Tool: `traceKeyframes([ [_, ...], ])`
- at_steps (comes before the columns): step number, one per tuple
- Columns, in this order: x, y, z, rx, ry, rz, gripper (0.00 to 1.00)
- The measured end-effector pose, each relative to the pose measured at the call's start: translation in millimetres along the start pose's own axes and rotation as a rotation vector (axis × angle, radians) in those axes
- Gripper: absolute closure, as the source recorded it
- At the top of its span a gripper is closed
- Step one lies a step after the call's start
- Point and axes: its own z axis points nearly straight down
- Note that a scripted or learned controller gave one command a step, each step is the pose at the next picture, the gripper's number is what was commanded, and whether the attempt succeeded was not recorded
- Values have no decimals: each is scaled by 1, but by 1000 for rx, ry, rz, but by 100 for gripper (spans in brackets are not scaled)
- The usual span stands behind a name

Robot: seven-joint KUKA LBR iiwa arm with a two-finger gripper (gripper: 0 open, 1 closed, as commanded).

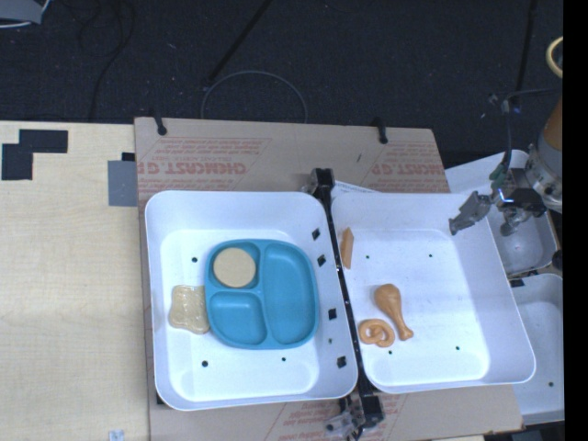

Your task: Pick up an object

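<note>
My gripper (487, 217) hangs over the far right corner of the right bin (478, 361). It is open, and nothing sits between its fingers. In that bin lie a tan drumstick (393, 309), a small pretzel (375, 333) just left of the drumstick's thick end, and a short orange stick (347, 247) against the left wall. All three are well to the left of and nearer than the gripper. The left bin (175, 219) holds a blue divided plate (276, 310) with a round cracker (233, 266) in its upper left compartment. A pale bread piece (189, 309) lies beside the plate's left edge.
A black clip and divider (331, 274) run between the two bins. Both bins rest on a cardboard sheet (276, 159). A wooden tabletop (64, 283) lies to the left. Cables and white hardware (533, 246) crowd the right side by the arm.
</note>
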Motion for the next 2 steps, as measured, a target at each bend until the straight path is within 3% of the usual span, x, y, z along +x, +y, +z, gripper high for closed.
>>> traceKeyframes([
  [1,0,2,-7,-12,-2,-2,0],
  [2,-5,9,41,-8,-2,-2,0],
])
